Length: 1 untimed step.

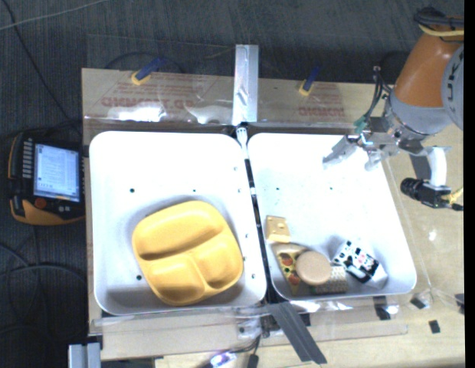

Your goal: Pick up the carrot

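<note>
Clutter gathers along the near wall of the right bin (391, 205): a tan cracker-like piece (276, 227), a round brown disc (313, 267) lying on a patterned flat item (287, 268), and a black-and-white checked toy (357, 260). None of these reads clearly as a carrot. The left bin (115, 167) holds a yellow divided tray (188, 250). The gripper (351, 150) hangs over the right bin's far right corner with fingers spread, nothing between them. That bin's middle floor is bare, well apart from the clutter.
</note>
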{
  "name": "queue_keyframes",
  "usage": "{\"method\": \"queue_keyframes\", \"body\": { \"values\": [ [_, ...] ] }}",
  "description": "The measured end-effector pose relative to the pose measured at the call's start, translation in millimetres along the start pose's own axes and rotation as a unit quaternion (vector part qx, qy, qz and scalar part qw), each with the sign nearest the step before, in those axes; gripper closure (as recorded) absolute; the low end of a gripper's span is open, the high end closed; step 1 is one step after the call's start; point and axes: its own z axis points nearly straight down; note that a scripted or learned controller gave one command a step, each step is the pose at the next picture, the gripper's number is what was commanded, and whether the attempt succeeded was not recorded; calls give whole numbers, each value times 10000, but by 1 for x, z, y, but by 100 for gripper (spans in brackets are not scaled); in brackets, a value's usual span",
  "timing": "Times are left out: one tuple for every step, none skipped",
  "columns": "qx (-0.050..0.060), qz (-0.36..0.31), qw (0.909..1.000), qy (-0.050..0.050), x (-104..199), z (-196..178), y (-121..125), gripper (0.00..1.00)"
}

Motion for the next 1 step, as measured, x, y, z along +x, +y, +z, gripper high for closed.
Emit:
{"method": "queue_keyframes", "body": {
  "values": [
    [0,0,10000,0,0,0,0,0]
  ]
}}
